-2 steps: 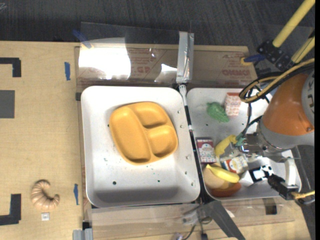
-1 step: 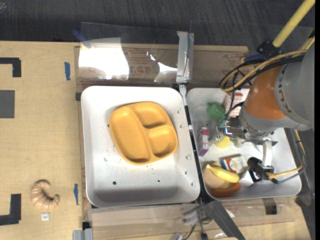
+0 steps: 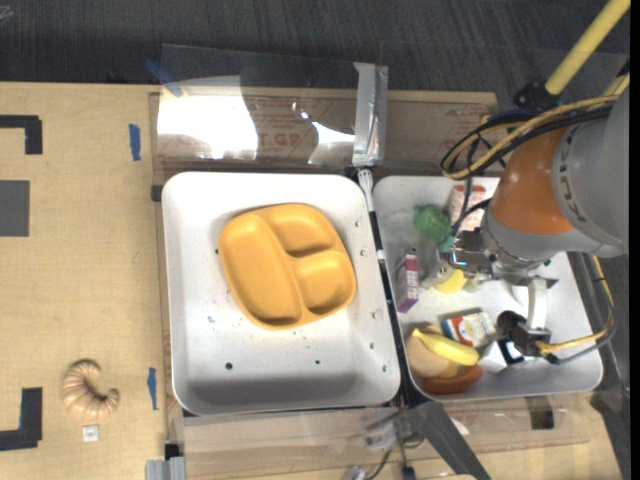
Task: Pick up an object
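Pincer: the pincer (image 3: 458, 258) hangs low over the middle of the right bin (image 3: 585, 373), nearer its left wall. Its tip is lost among metal and shadow, so I cannot tell how wide it stands or whether it has hold of anything.
Arm pose: the arm (image 3: 590, 183) comes in over the bin's far right corner. The orange band (image 3: 525, 203) sits above the wrist, which tilts down and toward the left wall.
Likely target: the small yellow piece (image 3: 452, 281) lies just below the pincer. I cannot tell whether they touch.
Close neighbours: the purple packet (image 3: 409, 279) rests against the left wall. The green lump (image 3: 433, 222) is toward the far edge, and the small carton (image 3: 468, 325) toward the near edge.
Near left corner: a banana (image 3: 446, 348) lies over a brown bowl (image 3: 441, 371).
Left bin: the left bin (image 3: 190, 268) holds a yellow divided plate (image 3: 287, 263) at its centre.
Bench: a pale coiled thing (image 3: 90, 388) lies near the near left corner of the bench (image 3: 70, 268).
Risk, crowding: the things lie close together, so a closing grip could catch two at once or push the yellow piece aside.
Risk, wall: the packet is hard against the left wall, leaving little room to straddle it.
Risk, slip: the yellow piece looks small and smooth, so it may squirt out of a grip that lands off-centre.
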Robot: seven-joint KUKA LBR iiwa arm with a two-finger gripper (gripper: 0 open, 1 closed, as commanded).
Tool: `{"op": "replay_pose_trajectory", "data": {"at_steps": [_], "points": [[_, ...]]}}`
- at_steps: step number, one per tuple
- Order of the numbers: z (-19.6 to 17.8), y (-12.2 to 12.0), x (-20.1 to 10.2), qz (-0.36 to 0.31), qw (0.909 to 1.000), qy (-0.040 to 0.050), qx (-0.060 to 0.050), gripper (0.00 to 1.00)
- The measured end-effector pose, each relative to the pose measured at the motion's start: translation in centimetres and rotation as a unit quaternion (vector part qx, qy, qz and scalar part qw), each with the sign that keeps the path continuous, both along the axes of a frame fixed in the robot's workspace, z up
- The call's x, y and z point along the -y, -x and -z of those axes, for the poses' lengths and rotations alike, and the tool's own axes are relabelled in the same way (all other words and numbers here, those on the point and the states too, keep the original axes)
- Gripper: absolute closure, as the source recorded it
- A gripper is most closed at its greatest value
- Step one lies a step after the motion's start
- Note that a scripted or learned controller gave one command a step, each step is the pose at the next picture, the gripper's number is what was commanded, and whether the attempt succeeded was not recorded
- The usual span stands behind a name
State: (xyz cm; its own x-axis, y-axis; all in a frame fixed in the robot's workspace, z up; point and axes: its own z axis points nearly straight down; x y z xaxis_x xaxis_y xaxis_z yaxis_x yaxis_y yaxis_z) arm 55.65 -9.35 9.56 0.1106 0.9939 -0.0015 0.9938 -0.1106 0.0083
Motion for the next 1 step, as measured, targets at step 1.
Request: {"op": "replay_pose_trajectory", "data": {"at_steps": [1], "points": [[-9.00,-6.84,-8.49,0.018,0.9998,-0.0025,-0.003,1.00]]}}
